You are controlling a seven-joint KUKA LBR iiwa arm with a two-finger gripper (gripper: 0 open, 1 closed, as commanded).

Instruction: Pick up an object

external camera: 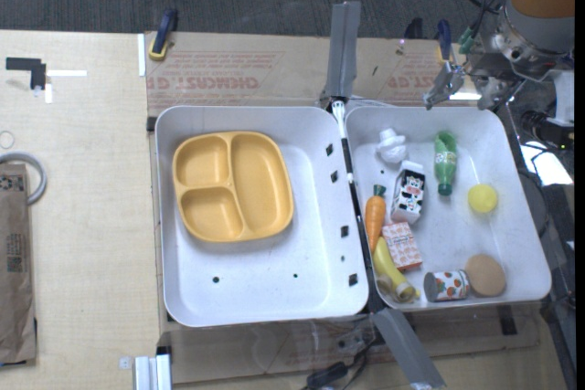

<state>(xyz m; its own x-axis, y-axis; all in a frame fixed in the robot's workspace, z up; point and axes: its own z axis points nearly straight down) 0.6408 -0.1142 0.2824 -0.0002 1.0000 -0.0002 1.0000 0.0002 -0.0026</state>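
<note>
Gripper point(468, 79) fingers are seen spread apart, nothing between them, above the far rim of the right shallow white bin point(523, 196). Inside that bin lie a green plastic bottle point(444, 162), a yellow ball point(483, 198), an orange carrot point(375, 216) — and a yellow banana point(389, 269). A yellow three-compartment plate point(233, 185) sits in the left white bin point(183, 288).

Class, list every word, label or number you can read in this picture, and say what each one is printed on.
"CHEMCO'S": red print on the cardboard sheet behind the bins, appearing upside down; the other letters are uncertain.
Brown paper bag at the left edge: dark print, too small to read.
Milk carton, pink carton, can: labels blurred, unreadable.
</note>
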